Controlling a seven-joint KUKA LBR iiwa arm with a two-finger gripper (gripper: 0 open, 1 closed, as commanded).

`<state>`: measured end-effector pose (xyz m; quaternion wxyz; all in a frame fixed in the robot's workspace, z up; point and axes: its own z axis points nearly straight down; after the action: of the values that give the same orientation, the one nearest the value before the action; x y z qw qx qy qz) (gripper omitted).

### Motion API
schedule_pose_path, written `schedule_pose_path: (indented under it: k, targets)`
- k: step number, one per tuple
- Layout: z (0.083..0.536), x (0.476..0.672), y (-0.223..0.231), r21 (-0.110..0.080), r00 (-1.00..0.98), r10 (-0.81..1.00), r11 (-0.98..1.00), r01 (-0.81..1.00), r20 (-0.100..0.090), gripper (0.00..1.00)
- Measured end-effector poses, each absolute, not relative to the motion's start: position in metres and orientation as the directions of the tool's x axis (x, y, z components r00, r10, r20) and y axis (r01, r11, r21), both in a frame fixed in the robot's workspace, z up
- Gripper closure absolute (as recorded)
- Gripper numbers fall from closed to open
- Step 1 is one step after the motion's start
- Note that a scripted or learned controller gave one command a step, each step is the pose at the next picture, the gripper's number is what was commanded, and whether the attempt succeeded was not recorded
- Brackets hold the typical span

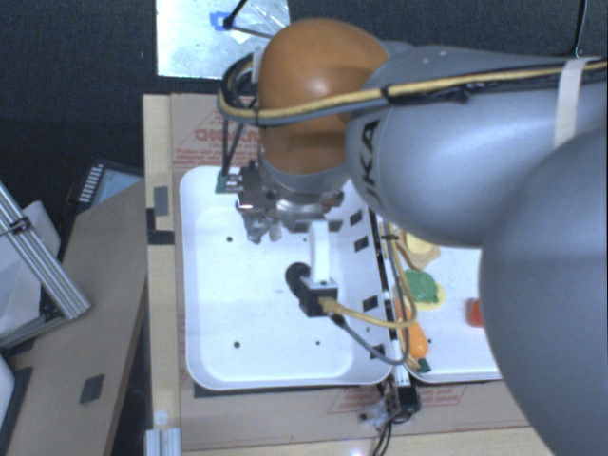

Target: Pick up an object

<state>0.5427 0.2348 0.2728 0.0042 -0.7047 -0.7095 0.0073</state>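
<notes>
Two shallow white bins are seen from above at a slant, side by side on a brown cardboard sheet with red print (204,141). The left white bin (237,350) takes up the centre of the frame. The right white bin (456,354) is largely hidden at 3 o'clock by the thick grey robot arm (446,141), which reaches in from the right edge. A rounded orange band (309,74) is seen on the arm at 12 o'clock, above the wrist.

Below that band, the metal two-finger gripper (264,228) is pointed down over the far part of the left bin, towards that bin's 12 o'clock. It appears to be close to the bin floor, though contact cannot be judged from this angle. Whether the gripper is open or closed cannot be told, and nothing is seen held in it.

The objects that could be picked up are seen in the right bin, along its left wall. A pale tan flat piece (421,251) lies farthest back. A yellow-green rounded object (422,288) lies just in front of it. An orange carrot-shaped object (415,338) lies towards 6 o'clock from that. A small red-orange object (472,312) is partly covered by the arm, at 3 o'clock from the yellow-green one. All four are well apart from the gripper.
</notes>
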Motion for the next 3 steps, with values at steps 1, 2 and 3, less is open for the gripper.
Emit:
schedule_pose_path:
  k: [1,2,3]
  targets:
    - [0.302,0.543,0.234,0.003,-0.005,1.000,0.005,1.000,0.002,1.00]
    - [0.428,0.521,0.235,0.014,-0.007,1.000,0.007,1.000,0.008,1.00]
    - [0.543,0.535,0.235,0.014,-0.007,1.000,0.007,1.000,0.006,1.00]
